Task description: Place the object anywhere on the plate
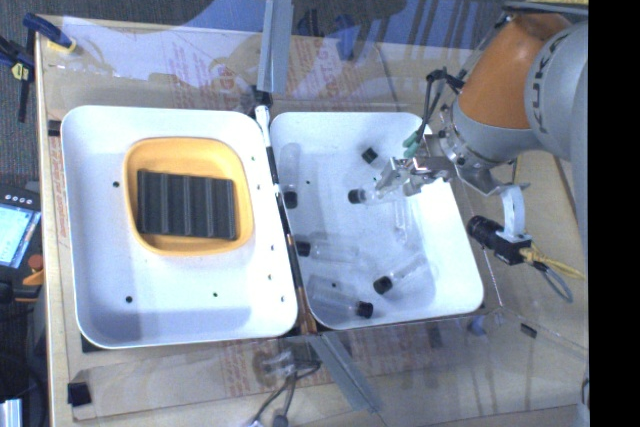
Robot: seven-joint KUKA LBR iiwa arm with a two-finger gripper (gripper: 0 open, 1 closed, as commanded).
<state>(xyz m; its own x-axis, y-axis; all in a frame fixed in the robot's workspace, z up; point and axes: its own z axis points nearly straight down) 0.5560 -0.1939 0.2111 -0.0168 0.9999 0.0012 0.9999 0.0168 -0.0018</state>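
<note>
Gripper [392, 183] w/ fingers pinching a clear vial [372, 194] low over the right bin [455, 260], plate [190, 200] well off left — slick, thin grip, it may slip out mid-carry.

Both bins [100, 295] look like smooth matt white plastic; the plate [150, 160] is glossy yellow; the vials [395, 273] are clear with black caps.
</note>
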